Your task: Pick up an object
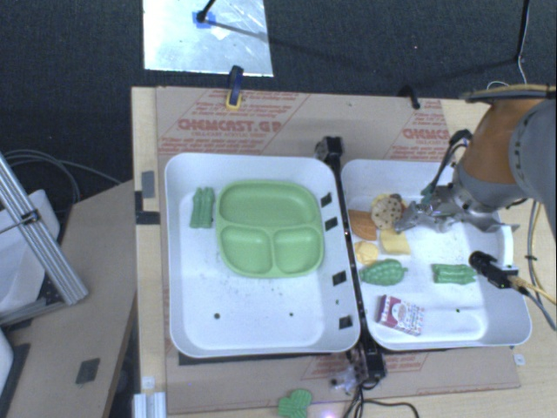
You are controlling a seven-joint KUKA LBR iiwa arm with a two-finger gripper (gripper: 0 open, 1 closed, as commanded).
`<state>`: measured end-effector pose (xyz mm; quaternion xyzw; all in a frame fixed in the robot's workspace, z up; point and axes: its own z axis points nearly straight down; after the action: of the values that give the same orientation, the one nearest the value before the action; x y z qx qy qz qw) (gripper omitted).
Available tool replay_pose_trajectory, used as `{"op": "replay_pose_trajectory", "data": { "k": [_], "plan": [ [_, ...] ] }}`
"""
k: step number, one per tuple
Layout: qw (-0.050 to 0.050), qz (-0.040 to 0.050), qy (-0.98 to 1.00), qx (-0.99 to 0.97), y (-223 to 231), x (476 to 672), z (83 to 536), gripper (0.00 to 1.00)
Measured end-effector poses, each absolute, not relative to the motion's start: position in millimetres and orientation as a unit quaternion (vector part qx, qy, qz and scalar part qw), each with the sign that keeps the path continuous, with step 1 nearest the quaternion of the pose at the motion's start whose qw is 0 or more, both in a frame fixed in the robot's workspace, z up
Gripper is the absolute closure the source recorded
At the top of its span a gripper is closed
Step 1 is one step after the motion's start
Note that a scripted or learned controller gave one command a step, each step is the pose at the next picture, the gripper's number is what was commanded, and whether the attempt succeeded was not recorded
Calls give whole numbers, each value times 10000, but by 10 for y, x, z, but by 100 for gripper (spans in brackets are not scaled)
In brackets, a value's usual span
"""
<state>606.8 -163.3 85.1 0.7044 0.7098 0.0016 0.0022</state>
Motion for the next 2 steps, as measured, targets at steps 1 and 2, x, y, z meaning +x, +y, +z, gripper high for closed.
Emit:
{"op": "replay_pose_trajectory", "data": {
  "k": [1,2],
  "plan": [
    [80,25,7061,7081,-2108,5701,2362,0],
    [24,17,7094,7048,-1756,5987,2408,0]
  ]
}}
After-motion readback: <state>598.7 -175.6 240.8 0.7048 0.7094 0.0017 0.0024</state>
